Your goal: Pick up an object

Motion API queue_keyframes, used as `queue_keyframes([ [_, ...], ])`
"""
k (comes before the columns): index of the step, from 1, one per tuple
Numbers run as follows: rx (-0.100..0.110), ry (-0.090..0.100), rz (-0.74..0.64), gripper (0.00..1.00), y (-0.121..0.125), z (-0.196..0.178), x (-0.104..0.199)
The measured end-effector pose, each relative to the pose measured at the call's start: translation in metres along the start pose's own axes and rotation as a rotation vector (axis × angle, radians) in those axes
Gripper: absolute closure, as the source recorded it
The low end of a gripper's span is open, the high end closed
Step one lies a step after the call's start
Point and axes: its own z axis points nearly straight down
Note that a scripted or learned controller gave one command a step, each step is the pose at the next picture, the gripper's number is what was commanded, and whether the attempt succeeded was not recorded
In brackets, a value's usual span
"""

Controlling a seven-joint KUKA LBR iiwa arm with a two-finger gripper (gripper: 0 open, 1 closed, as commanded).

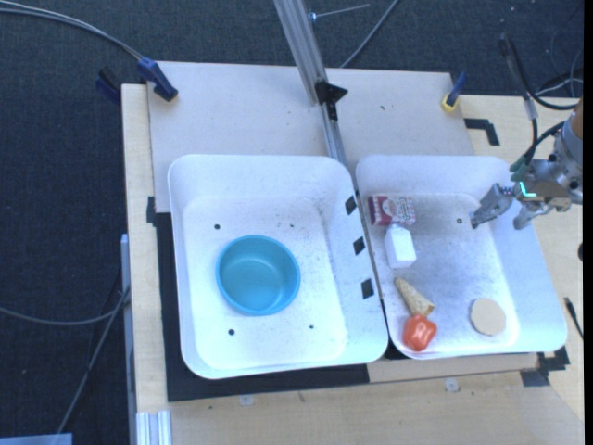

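Nearest us, along the front edge of the right bin (547, 336), sit a red pepper (419, 332) and a tan disc (487, 317), with a cone (414, 296) just behind the pepper. Further back along the bin's left side we see a white block (400, 246) and, touching its far end, a red carton (391, 210). The left bin (185, 248) holds a blue bowl (258, 274).

Our tool (505, 208) hangs over the right bin's far right corner, tilted, its two fingers apart with nothing between them. No object is picked yet.

We judge the disc the likeliest target — it lies toward the front of the bin from the tool, almost straight down the bin's right side, well apart from it and clear of the other pieces. Being round, it has no long axis to line up with. The carton and block lie leftward across the bin; their long axes run roughly front to back — so fingers closing left to right would suit them.
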Motion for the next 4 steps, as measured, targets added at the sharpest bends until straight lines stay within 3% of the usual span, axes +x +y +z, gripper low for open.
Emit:
queue_keyframes([
  [1, -0.003, -0.001, 0.0, 0.0, 0.001, -0.002, 0.0],
  [4, 0.008, 0.003, 0.0, 0.0, -0.001, 0.162, 0.004],
])
